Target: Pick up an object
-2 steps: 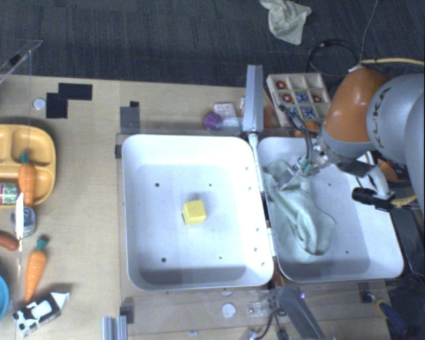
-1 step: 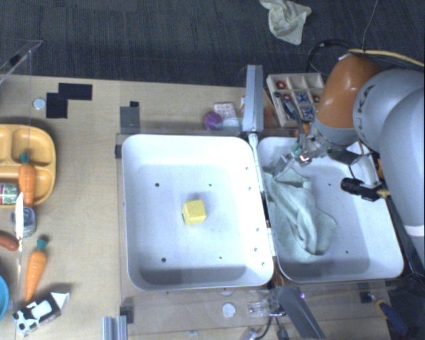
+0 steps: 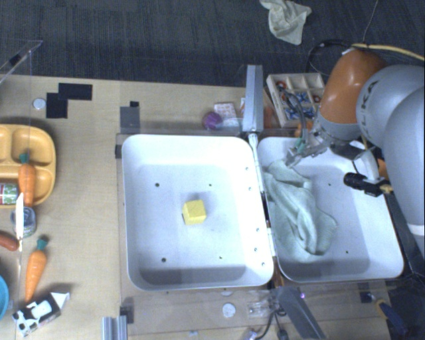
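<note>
So the gripper sits low at the back of the right bin, right over the top end of the grey cloth. Too blurry to make out more. A yellow block sits alone in the left bin.

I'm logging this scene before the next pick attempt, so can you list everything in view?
Shallow white bins: two, white, side by side on the bench.
Small yellow block: one, yellow, middle of the left bin.
Crumpled pale grey-green cloth: one, left part of the right bin.
Yellow divided tray: one, left edge.
Orange toy carrots: two, one on the tray, one below it.
Small purple object: one, behind the left bin.
Box of small items: one, behind the right bin.
Pale rag: one, on the floor, top.
Grey arm with orange band: one, right.
End effector: one, above the cloth's far end.
</note>
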Tool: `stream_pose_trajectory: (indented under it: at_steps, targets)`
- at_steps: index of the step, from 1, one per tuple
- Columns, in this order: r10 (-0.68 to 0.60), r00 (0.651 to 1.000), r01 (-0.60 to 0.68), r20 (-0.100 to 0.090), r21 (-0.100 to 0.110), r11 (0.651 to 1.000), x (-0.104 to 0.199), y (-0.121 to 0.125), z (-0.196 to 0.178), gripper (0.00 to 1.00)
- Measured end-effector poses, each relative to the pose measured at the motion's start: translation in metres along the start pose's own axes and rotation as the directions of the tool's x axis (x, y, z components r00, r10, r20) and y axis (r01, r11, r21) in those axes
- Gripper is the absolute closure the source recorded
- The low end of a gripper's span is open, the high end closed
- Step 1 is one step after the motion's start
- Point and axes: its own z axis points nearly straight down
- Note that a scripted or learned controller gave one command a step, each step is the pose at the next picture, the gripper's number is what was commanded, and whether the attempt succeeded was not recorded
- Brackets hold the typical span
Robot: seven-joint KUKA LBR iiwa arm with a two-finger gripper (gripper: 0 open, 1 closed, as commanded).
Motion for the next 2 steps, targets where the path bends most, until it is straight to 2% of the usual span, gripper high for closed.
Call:
stream_pose_trajectory:
  at_steps: [1,2]
  targets:
    - [-0.007,1.0,0.007,-0.015,0.012,1.0,0.007,0.0,0.002,0.0]
    - [-0.03,1.0,0.03,-0.01,-0.002,1.0,0.012,-0.03,0.015,0.0]
